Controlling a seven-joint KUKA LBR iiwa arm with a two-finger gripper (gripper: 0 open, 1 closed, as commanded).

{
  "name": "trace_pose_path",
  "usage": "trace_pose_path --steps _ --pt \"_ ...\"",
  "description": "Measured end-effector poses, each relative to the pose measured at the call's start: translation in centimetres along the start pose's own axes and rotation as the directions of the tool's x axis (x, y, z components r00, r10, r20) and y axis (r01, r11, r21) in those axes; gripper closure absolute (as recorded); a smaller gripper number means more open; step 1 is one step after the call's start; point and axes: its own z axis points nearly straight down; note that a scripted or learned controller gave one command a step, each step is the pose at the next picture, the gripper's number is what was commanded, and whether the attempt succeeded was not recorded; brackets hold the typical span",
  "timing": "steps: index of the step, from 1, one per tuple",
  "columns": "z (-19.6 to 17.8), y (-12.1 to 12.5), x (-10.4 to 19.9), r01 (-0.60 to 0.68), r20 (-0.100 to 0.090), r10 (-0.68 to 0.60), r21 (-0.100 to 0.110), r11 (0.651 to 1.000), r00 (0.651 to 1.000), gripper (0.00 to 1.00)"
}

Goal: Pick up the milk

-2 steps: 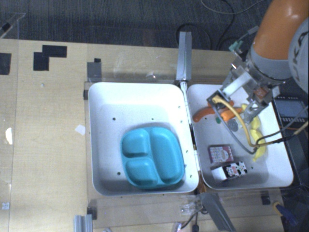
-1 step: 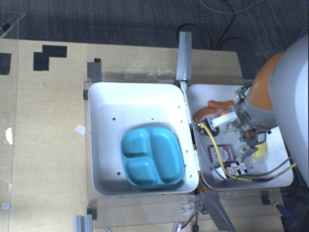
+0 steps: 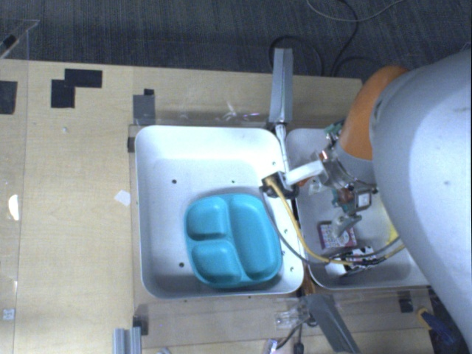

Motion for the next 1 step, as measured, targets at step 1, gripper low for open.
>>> trace_pose_path --steps 1 --pt "0.0 7.85 9.42 -0.002 0.0 0.002 -0.001 1.0 1.0 0.0"
